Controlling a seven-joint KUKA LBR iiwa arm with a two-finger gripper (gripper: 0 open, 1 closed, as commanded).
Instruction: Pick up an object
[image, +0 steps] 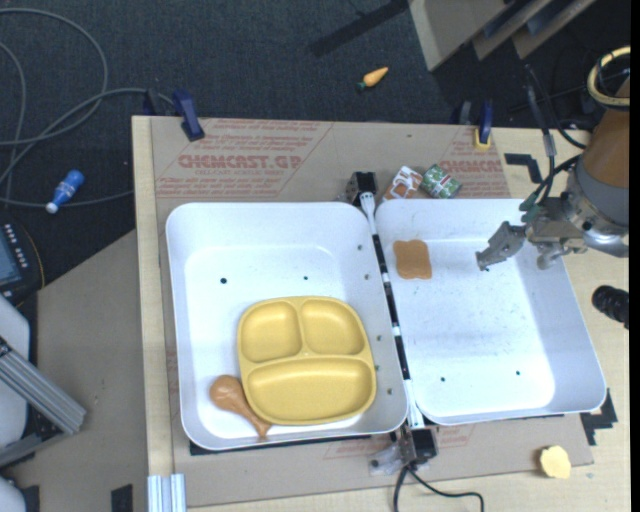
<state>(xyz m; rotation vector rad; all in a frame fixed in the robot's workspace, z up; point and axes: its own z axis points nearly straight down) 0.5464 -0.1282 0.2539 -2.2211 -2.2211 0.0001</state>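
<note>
Gripper (518, 248) metal fingers spread, empty, over right bin (560, 390); flat tan toast slice (412, 259) near

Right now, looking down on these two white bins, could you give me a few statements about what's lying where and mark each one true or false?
1. The yellow three-compartment plastic plate lies in the left white bin. True.
2. The flat brown toast-like square lies on the plate. False: it lies in the right white bin, near its upper left corner.
3. The tan drumstick-shaped toy lies beside the plate's lower left edge. True.
4. The robot's gripper holds the brown square. False: it is over the right bin, apart from the square.
</note>
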